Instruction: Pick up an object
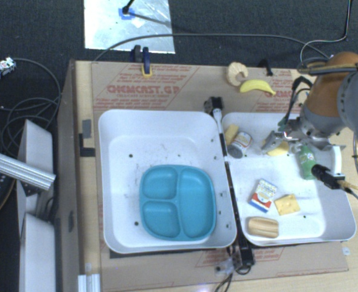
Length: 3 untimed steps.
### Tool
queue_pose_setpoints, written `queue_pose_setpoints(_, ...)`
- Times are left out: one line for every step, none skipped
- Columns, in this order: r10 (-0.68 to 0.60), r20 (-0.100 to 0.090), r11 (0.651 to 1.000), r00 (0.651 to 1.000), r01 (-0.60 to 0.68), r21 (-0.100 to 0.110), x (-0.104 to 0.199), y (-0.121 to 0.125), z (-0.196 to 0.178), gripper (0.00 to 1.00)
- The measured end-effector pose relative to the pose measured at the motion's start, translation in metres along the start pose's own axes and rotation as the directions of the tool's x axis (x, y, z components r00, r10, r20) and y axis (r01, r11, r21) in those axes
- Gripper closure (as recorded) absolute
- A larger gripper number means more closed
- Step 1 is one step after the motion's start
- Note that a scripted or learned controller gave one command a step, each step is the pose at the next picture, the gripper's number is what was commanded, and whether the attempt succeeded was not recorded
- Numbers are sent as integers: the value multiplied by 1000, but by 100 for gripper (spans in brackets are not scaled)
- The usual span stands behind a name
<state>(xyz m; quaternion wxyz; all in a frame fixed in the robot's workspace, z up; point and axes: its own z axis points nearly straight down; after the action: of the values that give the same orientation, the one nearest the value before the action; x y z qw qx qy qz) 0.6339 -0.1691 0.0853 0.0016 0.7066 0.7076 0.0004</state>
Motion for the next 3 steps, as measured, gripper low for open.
queue_pose_setpoints(-7, -13, 1000, 1000, 7, -4, -30, -9, -1, 0)
queue_pose_setpoints(-7, -14, 1000, 1000, 6, -1, -30, -40, -1, 0)
queue_pose_setpoints(-4, -11, 1000, 1000, 5, 2, -32, -66, -12, 0)
